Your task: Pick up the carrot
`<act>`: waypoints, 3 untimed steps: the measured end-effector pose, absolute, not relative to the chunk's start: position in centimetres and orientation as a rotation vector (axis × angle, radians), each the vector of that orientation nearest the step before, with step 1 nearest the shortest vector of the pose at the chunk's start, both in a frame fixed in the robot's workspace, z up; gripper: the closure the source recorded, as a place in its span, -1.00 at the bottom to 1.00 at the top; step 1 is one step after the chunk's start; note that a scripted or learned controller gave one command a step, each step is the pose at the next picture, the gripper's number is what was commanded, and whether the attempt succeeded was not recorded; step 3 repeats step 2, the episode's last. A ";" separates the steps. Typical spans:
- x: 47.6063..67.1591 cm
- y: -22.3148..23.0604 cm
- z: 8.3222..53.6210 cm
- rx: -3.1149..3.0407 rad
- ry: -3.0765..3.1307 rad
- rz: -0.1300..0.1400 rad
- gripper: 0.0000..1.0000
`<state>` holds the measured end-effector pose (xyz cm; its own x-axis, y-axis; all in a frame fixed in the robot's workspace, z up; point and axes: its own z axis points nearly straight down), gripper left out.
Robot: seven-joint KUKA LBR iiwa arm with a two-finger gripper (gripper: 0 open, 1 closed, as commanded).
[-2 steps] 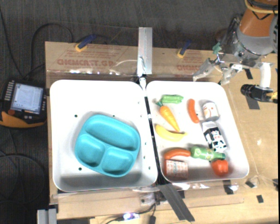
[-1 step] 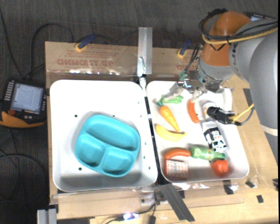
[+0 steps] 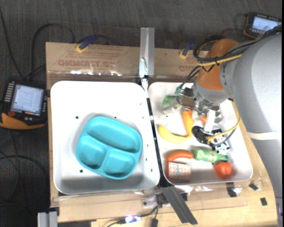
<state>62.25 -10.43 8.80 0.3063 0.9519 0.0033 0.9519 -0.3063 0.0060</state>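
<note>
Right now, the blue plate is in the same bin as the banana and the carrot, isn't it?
No. The camera view shows the blue plate in the left bin. The banana and the carrot do lie together, but in the right bin.

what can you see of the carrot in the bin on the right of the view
The carrot is a short, smooth orange piece that looks like toy plastic, with no green top that can be made out. It lies in the upper half of the white bin on the view's right, its length running roughly up and down the picture. Its lower end meets or nearly meets the yellow banana. The gripper sits close beside it on the right; contact cannot be told.
</note>
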 end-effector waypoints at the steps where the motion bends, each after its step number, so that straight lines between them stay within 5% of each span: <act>1: 62.3 -10.4 9.8 2.536 1.849 0.011 1.00; 2: 60.9 -4.6 19.6 2.511 1.891 -0.004 1.00; 3: 60.9 -4.6 19.6 2.511 1.891 -0.004 1.00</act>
